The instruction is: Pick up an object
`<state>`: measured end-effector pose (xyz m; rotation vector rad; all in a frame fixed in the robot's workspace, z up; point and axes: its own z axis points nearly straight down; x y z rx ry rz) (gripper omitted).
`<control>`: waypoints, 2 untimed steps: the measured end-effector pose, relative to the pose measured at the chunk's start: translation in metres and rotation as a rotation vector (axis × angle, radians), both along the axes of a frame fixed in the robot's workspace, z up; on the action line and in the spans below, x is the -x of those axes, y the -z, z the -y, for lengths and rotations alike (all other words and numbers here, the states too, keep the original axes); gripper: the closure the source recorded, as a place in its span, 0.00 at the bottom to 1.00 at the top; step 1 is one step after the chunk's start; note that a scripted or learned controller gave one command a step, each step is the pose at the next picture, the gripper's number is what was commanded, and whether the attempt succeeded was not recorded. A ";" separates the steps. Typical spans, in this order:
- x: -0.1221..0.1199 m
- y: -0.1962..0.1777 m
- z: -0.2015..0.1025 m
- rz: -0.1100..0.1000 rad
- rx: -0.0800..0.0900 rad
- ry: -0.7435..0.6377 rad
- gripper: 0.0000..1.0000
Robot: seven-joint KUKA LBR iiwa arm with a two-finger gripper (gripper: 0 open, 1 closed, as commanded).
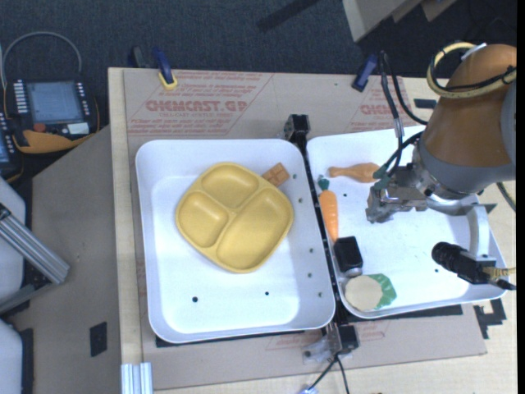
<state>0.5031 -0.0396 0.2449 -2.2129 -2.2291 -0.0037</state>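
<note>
On the table, in the right bin, your jaws hang, state unclear; the carrot lies just left, long axis running near-to-far.

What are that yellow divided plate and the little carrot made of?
The yellow plate looks like moulded plastic: one even colour, rounded compartments, a soft sheen. The carrot seems a plastic toy too, smooth, uniformly orange with a green tip, though rubber can't be ruled out.
</note>
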 end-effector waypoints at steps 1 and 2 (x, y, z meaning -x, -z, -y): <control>0.002 0.011 -0.063 -0.005 -0.001 0.000 1.00; 0.004 0.006 -0.124 0.000 -0.001 0.000 1.00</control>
